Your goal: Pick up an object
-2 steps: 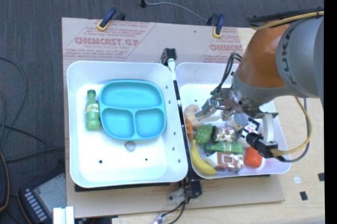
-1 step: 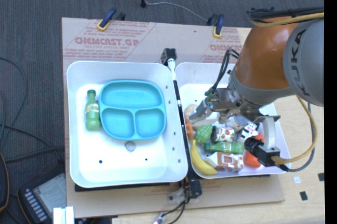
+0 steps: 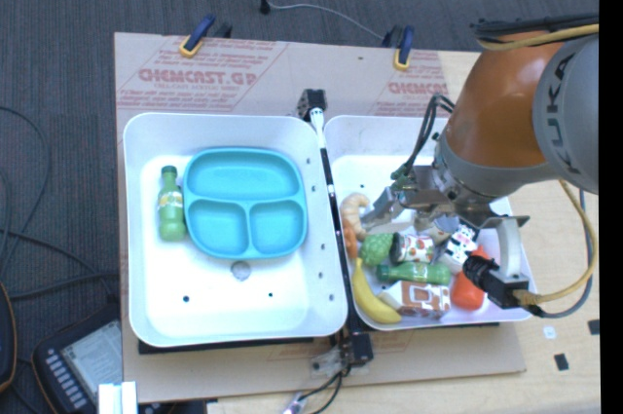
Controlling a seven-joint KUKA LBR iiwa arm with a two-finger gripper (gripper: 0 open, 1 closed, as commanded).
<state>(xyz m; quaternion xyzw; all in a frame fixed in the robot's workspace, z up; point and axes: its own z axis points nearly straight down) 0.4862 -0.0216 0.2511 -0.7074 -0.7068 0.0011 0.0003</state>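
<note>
My gripper hangs low over the middle of the right bin, under the orange band of the arm. Just beneath and around it lies a heap of toy food: a green broccoli, a small red and white can, a black and white die, a green packet, a brown box, a yellow banana, a red tomato and a pale orange piece. I see nothing lifted clear of the pile.
The left bin holds a blue divided plate, a green bottle beside it and a small grey item. A black bar runs between the bins. Clamps pin the board at the back.
</note>
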